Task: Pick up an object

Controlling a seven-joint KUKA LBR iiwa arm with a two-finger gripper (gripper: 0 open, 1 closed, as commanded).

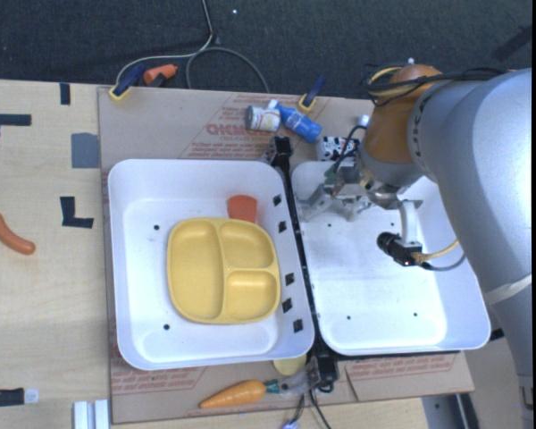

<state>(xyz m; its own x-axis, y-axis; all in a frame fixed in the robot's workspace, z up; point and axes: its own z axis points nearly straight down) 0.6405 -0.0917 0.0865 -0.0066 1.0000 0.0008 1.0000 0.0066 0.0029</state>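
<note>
One real candidate imo: yellow divided plate (223, 269) in left bin (125, 239), stiff, light, slick, so pinch its 3 o'clock rim; gripper (332, 193) state, can't tell.

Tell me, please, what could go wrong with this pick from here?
The gripper sits low in the right bin, while the plate and orange block lie in the left bin; it may close on nothing. It is also near the divider, so a sideways move could strike it.

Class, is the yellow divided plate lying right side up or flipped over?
Right side up: the yellow divided plate in the left bin shows its three hollow compartments facing up.
</note>
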